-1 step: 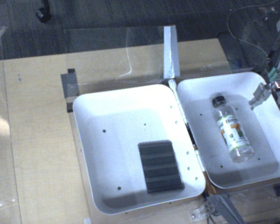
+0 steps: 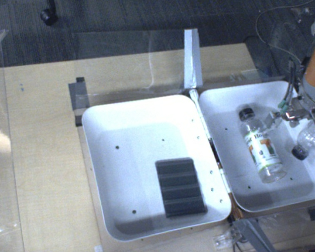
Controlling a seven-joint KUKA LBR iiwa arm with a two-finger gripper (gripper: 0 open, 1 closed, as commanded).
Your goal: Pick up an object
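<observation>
Clear plastic, the bottle (image 2: 261, 146) just left of your end effector (image 2: 290, 111) looked light and slippery, best gripped mid-body; I couldn't tell its grip state.

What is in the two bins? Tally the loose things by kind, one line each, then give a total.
Clear plastic bottle with a label and dark cap, lying in the right bin: 1
Smaller clear bottle with a dark cap, right bin, near the arm: 1
Black ribbed rectangular block, left bin: 1
Total: 3
</observation>
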